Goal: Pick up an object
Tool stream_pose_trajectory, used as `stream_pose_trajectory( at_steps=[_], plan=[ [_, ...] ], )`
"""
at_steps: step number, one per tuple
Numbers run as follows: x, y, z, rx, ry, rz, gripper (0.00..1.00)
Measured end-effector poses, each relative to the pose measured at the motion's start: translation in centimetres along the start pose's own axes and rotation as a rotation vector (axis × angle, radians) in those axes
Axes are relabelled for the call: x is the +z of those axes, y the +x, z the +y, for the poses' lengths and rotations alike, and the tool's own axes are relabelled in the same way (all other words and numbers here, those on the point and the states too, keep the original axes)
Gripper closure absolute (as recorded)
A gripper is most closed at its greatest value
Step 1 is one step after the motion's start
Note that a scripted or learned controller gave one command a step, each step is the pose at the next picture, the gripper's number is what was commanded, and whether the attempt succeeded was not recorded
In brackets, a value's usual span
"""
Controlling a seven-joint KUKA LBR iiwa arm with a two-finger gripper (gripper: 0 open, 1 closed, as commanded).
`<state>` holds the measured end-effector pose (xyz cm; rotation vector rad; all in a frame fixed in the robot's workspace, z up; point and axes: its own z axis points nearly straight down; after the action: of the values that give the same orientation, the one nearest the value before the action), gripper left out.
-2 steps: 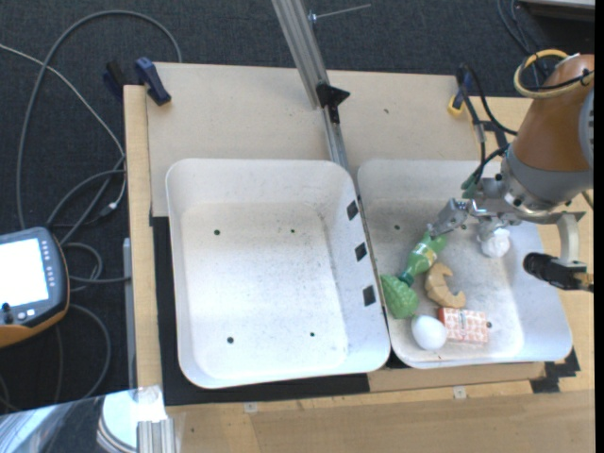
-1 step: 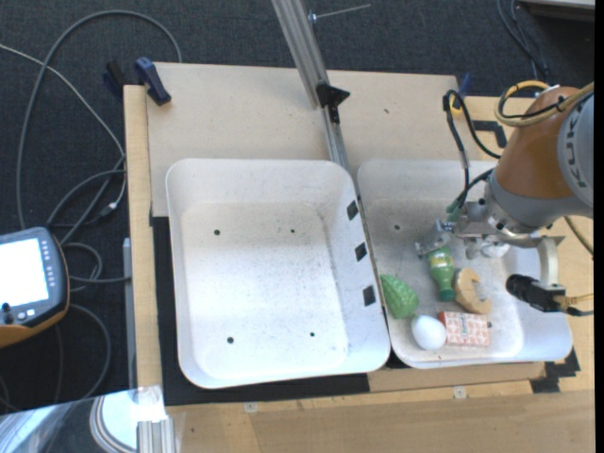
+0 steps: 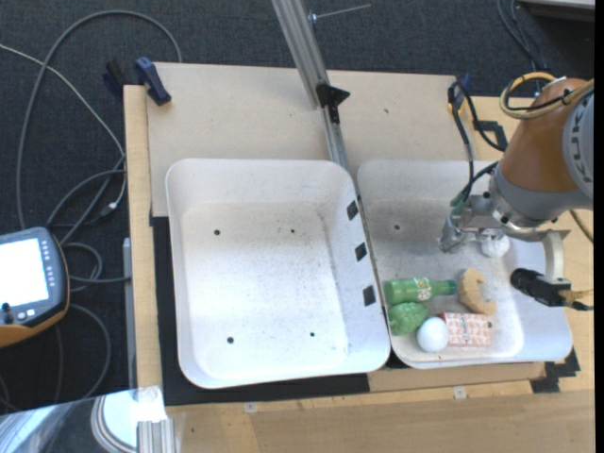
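Arm: reaches in from the right, wrist bent down over the right bin, orange band above the wrist.
Gripper: low near the bin floor; whether the jaws are wide or narrow, I cannot tell.
Objects: 5 cluster toward the bin's near edge, below the gripper.
Green bottle: nearest, long axis left-right.
Tan piece: beside the bottle.
White ball: near the rim.
White object: just right of the gripper.
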<state>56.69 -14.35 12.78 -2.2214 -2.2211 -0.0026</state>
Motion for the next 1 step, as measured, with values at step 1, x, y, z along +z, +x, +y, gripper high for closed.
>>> stream_pose_trajectory(
  at_steps=[1],
  plan=[
    [-6.22, -0.2, -0.42, -0.001, -0.006, -0.003, 1.0]
  ],
)
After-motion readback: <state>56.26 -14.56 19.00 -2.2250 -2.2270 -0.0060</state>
